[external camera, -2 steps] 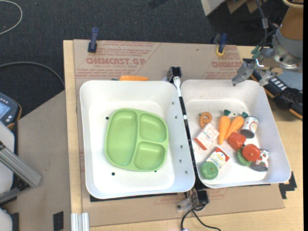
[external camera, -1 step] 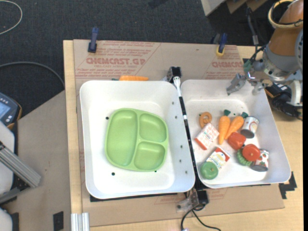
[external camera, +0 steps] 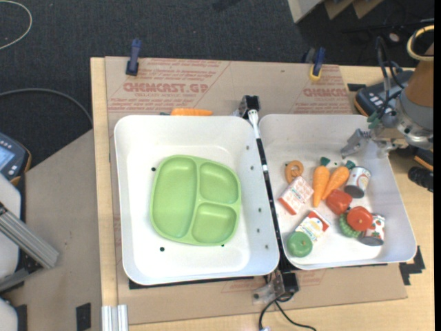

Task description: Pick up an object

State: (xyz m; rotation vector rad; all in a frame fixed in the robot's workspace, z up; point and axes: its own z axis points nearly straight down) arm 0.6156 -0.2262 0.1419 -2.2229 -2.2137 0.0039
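Two white bins sit side by side on the bench. Your landmark is the green tray (external camera: 196, 201), the plate with three sections that lies in the left bin (external camera: 131, 150).

To the right of the green tray, across the black strip (external camera: 265, 185) where the bins meet, you see the right bin (external camera: 289, 133) with a heap of toy food. Nearest the tray are a small pretzel (external camera: 294, 168), a red and white carton (external camera: 296, 196), a second little carton (external camera: 313, 226) and a green apple (external camera: 300, 244). Farther right are two carrots (external camera: 328, 182) lying close together, a small can (external camera: 357, 180), a red block-like toy (external camera: 338, 201) and a red tomato (external camera: 359, 218). The things at the far right of the heap lie on top of each other, so you cannot tell them all apart. A dark thing (external camera: 371, 240) by the tomato is too small to name.

The gripper (external camera: 363, 140) hangs over the back right part of the right bin, well away from the tray and above the can. The arm is cut off at the picture's edge. The grey finger parts are small and blurry, so you cannot tell if the pincer is apart or together. Nothing can be seen between them.

Behind the tray, an orange thing (external camera: 191, 112) peeks over the left bin's back rim, mostly hidden.
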